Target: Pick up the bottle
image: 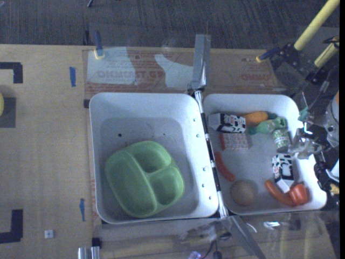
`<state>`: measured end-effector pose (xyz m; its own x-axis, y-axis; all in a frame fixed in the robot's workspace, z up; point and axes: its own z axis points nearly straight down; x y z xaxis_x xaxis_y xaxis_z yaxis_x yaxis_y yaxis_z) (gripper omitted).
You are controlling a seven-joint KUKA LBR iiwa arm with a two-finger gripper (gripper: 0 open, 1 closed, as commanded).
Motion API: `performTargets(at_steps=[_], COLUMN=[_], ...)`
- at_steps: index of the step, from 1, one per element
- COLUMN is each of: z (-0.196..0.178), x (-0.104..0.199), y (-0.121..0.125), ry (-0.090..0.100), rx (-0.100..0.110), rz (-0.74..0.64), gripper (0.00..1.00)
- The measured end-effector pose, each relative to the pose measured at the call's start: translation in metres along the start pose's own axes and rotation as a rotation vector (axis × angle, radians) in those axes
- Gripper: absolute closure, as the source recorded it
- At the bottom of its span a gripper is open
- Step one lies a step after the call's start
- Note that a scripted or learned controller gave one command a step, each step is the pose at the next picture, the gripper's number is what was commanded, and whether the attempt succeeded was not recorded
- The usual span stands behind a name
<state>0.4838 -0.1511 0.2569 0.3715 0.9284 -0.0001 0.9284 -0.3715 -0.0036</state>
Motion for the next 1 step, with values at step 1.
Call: performTargets(at_steps=[1], z=[0.0000], x=[0.0000], y=[0.0000], ry=[0.000], rx=[0.000], rz=[0.000], gripper=[0.00])
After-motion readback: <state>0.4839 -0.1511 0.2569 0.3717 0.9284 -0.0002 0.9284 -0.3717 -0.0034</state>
